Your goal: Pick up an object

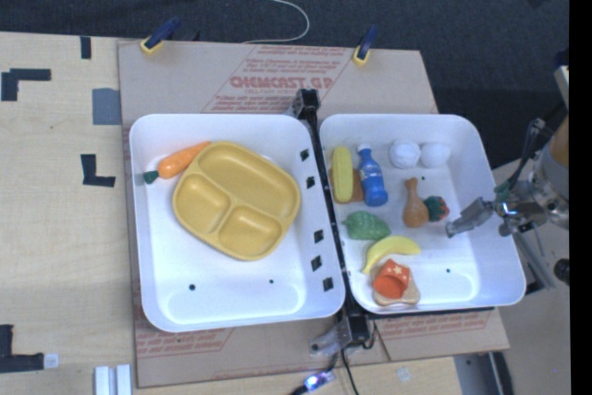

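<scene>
The end effector (460,224) hangs over the right edge of the right bin (481,287), its grey tip aimed into the bin; whether it is open or closed cannot be told from this slanted view, and nothing shows in its grip.

Closest to it, just to its left, is a small red and green piece (436,207), too small to read an axis. Touching that piece on its far side is the drumstick (414,203), which looks like the likeliest target. Its long axis runs roughly up and down the view, thin bone end away from the camera, fat end toward it.

To take it well, the arm should probably move left a little, come straight down over the fat part, and close across the short width, at right angles to the long axis. The red and green piece could get caught in the grip too.

Further left and toward the camera lie the banana (390,250), curved, with its long axis tilted, and the red and tan piece (395,283). Further left is the leaf (366,224). Beyond those, the blue bottle (372,178) and the corn (342,173) lie side by side, long axes parallel to the drumstick's. Two white balls (418,153) sit at the bin's back. Farthest left, the other bin holds a yellow tray (237,199) and a carrot (178,161).
</scene>
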Robot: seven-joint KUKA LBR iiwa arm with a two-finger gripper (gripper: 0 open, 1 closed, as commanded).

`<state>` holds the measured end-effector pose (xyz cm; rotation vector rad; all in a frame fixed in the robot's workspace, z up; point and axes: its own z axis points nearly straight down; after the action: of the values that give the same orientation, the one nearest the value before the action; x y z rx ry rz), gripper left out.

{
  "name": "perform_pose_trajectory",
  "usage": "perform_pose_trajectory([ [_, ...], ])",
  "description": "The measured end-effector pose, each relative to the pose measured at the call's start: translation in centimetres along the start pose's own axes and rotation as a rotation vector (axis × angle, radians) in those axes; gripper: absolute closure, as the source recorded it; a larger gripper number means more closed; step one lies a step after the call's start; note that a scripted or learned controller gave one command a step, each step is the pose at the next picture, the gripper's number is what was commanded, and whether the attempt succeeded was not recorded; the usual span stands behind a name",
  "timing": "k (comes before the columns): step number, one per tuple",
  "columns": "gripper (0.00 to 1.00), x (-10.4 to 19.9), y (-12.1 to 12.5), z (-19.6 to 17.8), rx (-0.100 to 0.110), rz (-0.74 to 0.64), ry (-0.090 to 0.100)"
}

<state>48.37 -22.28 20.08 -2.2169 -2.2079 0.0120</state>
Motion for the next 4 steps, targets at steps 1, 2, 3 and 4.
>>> perform_pose_trajectory([
  [1, 0.0, 0.0, 0.3, -0.7, -0.012, -0.004, -0.004],
  [2, 0.0, 0.2, -0.1, 5.7, -0.007, -0.004, -0.001],
  [3, 0.0, 0.3, -0.2, 11.2, -0.007, -0.005, -0.001],
  [4, 1.0, 0.4, -0.1, 9.9, -0.011, -0.006, -0.001],
])
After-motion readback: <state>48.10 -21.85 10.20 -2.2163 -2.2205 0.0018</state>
